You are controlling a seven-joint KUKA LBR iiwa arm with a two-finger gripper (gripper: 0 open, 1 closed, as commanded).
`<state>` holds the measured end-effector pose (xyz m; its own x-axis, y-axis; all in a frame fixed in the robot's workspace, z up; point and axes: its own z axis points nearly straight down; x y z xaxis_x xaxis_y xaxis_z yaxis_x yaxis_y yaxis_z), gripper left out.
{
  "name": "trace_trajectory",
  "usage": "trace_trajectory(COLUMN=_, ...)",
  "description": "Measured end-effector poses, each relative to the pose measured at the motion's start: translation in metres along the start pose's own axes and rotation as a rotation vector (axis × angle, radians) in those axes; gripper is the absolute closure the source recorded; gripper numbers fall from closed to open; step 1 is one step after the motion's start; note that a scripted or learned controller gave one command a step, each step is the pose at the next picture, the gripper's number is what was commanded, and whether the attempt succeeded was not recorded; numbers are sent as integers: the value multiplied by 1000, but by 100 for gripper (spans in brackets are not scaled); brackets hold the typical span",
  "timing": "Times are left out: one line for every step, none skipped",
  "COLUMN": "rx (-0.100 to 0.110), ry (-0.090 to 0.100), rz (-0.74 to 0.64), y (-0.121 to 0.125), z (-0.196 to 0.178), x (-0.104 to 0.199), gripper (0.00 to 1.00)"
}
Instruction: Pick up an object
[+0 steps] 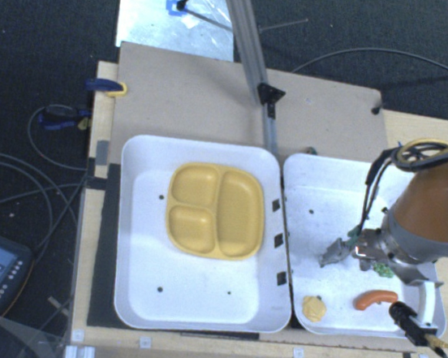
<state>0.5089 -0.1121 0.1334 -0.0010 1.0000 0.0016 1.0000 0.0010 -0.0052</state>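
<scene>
**Arm low over the right bin, 3 small items near it**

The grey KUKA arm with its orange band (438, 202) reaches in from the right and hangs over the right shallow white plastic bin (320, 195). Its metal 2-finger gripper (337, 253) points left, low over the bin floor, and nothing can be seen between its tips. Whether the tool is open or closed cannot be told at this slant.

Three small items lie in the right bin's lower part. An orange-red sausage-shaped toy (375, 300) lies just below the wrist, clear of the gripper. A small pale yellow round toy (314, 308) sits near the bin's lower left corner, well apart from the tool. A small green object (383, 270), possibly a toy vegetable, is partly hidden under the wrist.

The left shallow white plastic bin (136, 285) holds a yellow plastic plate with 3 compartments (216, 211), lying flat in the upper middle. Both bins sit side by side on a brown board bench (194, 96).
</scene>
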Motion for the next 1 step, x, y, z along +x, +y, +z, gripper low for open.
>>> trace_trajectory(rx=-2, ry=0, rz=0, y=0, z=45, x=0, gripper=0)
